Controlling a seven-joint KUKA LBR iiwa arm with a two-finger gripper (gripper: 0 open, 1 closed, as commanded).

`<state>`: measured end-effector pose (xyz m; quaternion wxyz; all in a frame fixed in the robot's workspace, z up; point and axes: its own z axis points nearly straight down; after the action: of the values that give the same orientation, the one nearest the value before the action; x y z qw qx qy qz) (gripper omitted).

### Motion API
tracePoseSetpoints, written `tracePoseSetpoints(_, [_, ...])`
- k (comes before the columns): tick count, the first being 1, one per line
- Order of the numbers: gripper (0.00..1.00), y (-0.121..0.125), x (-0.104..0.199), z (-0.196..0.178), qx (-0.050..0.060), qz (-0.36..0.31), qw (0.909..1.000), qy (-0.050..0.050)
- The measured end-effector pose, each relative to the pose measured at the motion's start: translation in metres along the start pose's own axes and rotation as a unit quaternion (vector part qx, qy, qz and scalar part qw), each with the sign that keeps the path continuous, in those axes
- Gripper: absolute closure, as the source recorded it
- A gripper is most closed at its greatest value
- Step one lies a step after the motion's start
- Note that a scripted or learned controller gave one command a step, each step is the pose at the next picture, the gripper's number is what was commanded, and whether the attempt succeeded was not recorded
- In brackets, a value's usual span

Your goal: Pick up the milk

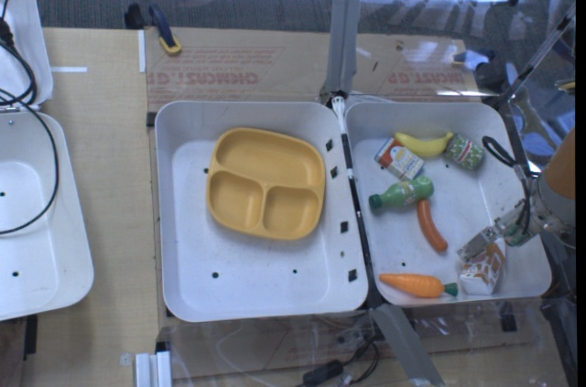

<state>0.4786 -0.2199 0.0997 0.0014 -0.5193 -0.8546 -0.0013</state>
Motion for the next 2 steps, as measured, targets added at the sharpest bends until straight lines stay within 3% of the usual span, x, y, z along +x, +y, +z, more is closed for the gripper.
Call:
tracePoseSetpoints(1, [1.00, 0.0010, -0.0005, -0.0090, -0.001, 0.002, 1.0000, -0.001])
tracePoseSetpoints(2, [0.00, 0.0008, -0.0005, -0.0088, -0.001, 0.001, 1.0000, -0.001])
